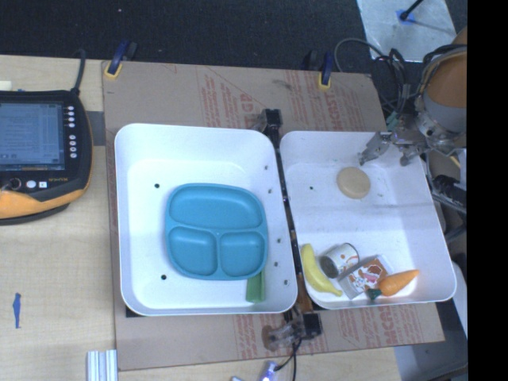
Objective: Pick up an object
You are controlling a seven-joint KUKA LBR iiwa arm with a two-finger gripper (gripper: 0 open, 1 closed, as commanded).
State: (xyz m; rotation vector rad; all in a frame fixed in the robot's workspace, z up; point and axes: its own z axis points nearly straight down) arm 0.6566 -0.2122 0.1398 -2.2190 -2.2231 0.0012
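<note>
Landmark: the right bin (413, 213).

Its near end is crowded. A banana (316, 271), a small can (341, 258), a flat packet (367, 276) and a carrot (399, 282) lie bunched against the near wall, touching or overlapping; likely tipped in or slid there, which makes any of them awkward to take singly. One round tan disc (354, 182) lies alone toward the bin's far end, bare floor all round it. Judged the easiest target for a pick.

Left of this bin, in the neighbouring bin (135, 213), lies a blue divided plate (216, 230) with a green piece (255, 289) at its near corner.

Gripper (390, 148): over the right bin's far-right corner, just beyond and right of the disc, not touching it. Fingers look splayed, one toward the disc, one away. Nothing between them.
</note>
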